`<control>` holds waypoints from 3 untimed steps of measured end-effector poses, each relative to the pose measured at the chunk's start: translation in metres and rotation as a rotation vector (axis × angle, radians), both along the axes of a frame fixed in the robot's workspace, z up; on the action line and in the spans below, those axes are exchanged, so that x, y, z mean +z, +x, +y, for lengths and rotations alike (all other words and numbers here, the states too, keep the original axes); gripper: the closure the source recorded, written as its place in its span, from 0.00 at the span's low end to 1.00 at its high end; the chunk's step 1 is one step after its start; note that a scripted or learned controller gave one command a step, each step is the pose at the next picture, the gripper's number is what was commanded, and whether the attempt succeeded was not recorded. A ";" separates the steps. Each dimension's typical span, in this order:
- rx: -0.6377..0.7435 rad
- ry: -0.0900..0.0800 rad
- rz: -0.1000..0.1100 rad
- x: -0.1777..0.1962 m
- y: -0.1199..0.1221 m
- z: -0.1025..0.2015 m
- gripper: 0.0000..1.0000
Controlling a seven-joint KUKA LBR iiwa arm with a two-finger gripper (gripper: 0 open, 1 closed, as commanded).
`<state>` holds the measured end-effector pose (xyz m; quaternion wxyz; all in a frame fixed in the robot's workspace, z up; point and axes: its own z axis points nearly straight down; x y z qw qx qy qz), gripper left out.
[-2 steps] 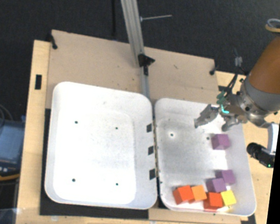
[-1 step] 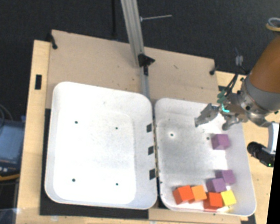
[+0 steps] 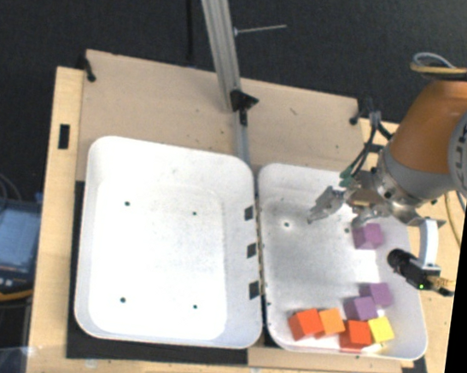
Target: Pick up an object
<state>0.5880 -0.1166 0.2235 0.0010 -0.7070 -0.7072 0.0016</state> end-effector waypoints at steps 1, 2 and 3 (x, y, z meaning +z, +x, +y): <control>-0.003 0.000 0.001 -0.061 0.005 0.002 0.00; -0.003 0.000 0.002 -0.124 0.003 0.002 0.00; -0.011 0.000 -0.009 -0.109 0.006 0.001 1.00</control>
